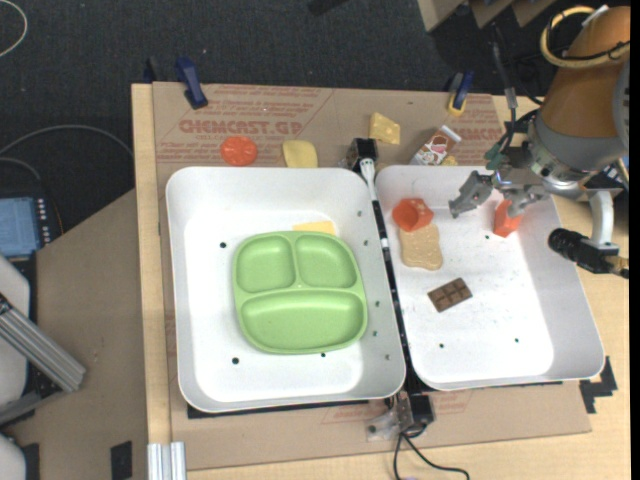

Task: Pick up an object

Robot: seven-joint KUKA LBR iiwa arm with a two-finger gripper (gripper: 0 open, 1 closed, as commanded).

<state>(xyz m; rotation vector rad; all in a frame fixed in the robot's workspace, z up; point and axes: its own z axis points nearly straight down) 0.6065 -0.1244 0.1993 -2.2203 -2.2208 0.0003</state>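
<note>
Bench seen from above at a slant, bearing two shallow white bins side by side on a brown board. The left bin (200, 268) holds a green divided plate (298, 293) near its middle, with a pale yellow flat piece (316, 228) peeking out just behind the plate's far edge. The right bin (540, 338) holds the loose things: a red-orange block (411, 213) near its far left corner, a tan toast-shaped piece (421, 250) touching it on the near side, a brown chocolate-like square (449, 294) a little nearer the camera, and a small red piece (506, 220) toward the far right.

The grey arm reaches in from the right, and its gripper (492, 197) hangs over the far part of the right bin. Its two fingers are spread apart, one pointing toward the red-orange block and the other just above the small red piece. Nothing sits between them. Whether the fingertips touch the bin floor cannot be told.

On the board behind the bins lie an orange round piece (239, 150), two yellow pieces (299, 153) and a small carton (433, 148).

By the look of it, the pick is not yet made: every object rests in the bin. What is left is to close on one thing, most likely the small red piece, and lift it.
</note>
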